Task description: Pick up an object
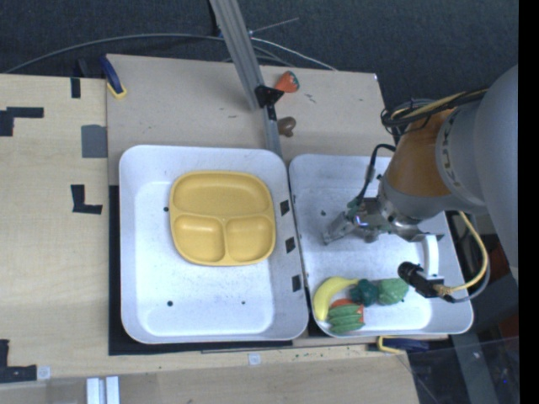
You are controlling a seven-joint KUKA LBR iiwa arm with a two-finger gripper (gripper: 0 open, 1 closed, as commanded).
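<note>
Nearest, 3 small plastic toy foods are sitting in the right white bin's front corner: yellow banana, red-green piece, green cluster; prob. light, stiff, slick, so pinching banana mid-body looks best. Farther back, the gripper is hovering w/ fingers spread, holding nothing. Left: 1 yellow divided plastic tray.

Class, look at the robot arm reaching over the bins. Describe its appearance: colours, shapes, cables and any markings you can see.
The arm is a thick, rounded grey tube with an orange band above the wrist. Thin yellow and black cables loop beside the band, and another yellow cable curves below the wrist. The gripper is small, metallic grey, with slender fingers. A white bracket with a black fitting hangs beneath it. No markings are legible.
</note>
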